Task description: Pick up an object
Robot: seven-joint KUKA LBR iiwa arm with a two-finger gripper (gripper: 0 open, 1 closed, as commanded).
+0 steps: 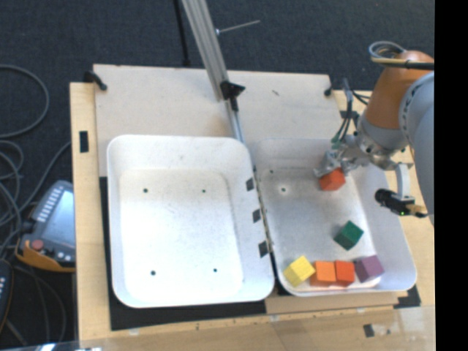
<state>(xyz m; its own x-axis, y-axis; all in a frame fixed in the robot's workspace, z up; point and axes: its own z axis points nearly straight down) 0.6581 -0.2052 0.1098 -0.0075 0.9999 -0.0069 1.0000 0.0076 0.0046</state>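
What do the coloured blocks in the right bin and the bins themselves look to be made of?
The blocks, such as the green block and yellow block, look like painted wood or foam: flat matte colour, crisp edges, no glare. Which one, the view leaves open. The right bin and left bin look like moulded white plastic: rounded corners, thin raised rims, a faintly speckled matte floor.

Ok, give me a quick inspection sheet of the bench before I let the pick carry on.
Surface: wooden bench bearing a left bin and a right bin.
Job's things: red block at the gripper; green block mid-bin; yellow block, two orange blocks, purple block along the right bin's near edge.
Clutter: nothing seen.
Grippers: gripper low over the red block; grasp unclear.
Cables: loose cables on the floor, left.
Surroundings: aluminium post, handheld pendant, dark carpet.
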